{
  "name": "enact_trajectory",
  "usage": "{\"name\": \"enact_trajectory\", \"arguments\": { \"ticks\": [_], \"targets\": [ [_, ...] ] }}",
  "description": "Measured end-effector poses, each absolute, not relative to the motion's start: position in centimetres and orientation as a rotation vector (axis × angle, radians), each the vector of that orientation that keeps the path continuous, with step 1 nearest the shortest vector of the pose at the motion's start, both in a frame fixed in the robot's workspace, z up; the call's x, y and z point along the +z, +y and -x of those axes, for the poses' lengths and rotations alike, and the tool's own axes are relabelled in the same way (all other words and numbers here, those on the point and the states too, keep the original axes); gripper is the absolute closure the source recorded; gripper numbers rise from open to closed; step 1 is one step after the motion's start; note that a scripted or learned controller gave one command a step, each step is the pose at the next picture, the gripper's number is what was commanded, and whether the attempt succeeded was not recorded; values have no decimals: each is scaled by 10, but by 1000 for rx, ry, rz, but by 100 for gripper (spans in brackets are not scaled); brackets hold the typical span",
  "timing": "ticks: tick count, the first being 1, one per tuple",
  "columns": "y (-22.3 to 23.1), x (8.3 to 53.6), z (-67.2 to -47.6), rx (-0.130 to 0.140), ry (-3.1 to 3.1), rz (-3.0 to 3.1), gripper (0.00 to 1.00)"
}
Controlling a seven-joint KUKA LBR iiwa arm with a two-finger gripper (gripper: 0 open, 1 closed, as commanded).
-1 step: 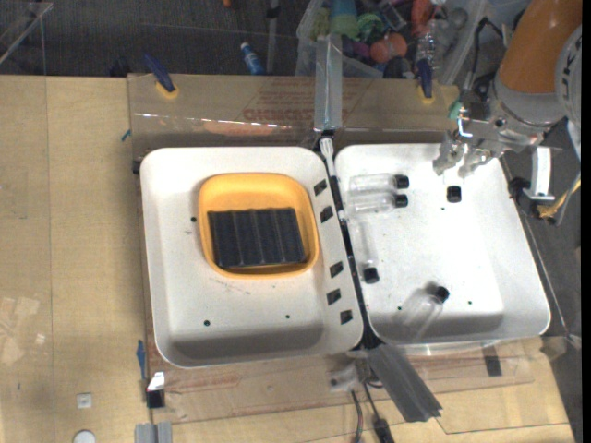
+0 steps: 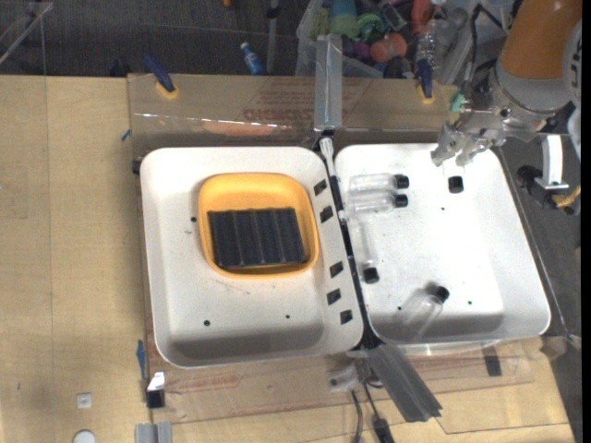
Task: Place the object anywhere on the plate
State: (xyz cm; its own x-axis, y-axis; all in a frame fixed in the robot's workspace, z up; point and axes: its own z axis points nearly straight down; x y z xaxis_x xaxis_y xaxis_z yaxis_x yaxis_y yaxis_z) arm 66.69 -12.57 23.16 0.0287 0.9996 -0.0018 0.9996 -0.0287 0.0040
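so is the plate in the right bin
No, the yellow plate sits in the left bin.

**Colours and patterns on the bench**

Two white bins, the left bin (image 2: 175, 326) and the right bin (image 2: 503, 238), are set on a tan wooden bench (image 2: 55, 247). A yellow-orange plate (image 2: 211, 197) is seen in the left one, and a black ribbed slab (image 2: 257, 237) with lengthwise grooves is borne on it. Clear bottles (image 2: 374, 192) with black caps are seen in the right one. The arm (image 2: 547, 26) is coloured orange above a grey wrist. A heap of multicoloured toys (image 2: 379, 12) is shown behind.
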Motion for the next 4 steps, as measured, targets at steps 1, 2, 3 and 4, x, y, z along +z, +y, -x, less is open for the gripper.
{"name": "enact_trajectory", "arguments": {
  "ticks": [1, 2, 3, 4],
  "targets": [
    [-122, 253, -667, 2, 2268, -2167, 100],
    [-128, 273, -668, 3, 2296, -2139, 100],
    [-126, 254, -667, -1, 2337, -2102, 100],
    [-141, 200, -667, 1, 2528, -1868, 100]
  ]
}}
